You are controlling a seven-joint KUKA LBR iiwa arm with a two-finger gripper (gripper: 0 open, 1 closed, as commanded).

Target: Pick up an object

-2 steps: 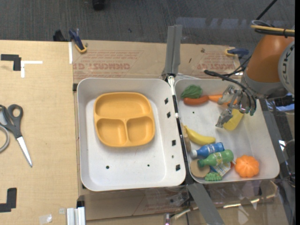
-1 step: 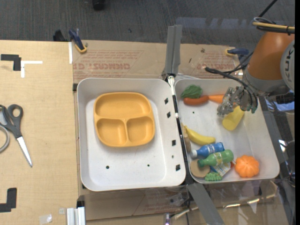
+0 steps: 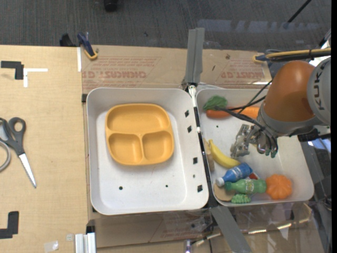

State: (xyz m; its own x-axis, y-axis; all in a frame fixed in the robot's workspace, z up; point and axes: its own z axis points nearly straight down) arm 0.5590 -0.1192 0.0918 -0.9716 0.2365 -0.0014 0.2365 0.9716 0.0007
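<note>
We see the gripper (image 3: 247, 144) hanging low over the right bin (image 3: 303, 162), its jaws' state impossible to tell, just beside the banana (image 3: 222, 155) lying near the blue bottle (image 3: 235, 174).

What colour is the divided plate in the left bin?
Yellow-orange all over, no pattern. The divided plate shows best in the camera view.

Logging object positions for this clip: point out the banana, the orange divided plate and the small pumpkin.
banana (image 3: 223, 156): camera view, middle of its curved yellow body.
orange divided plate (image 3: 140, 134): camera view, ridge between its compartments.
small pumpkin (image 3: 279, 186): camera view, centre of its ribbed top.
</note>
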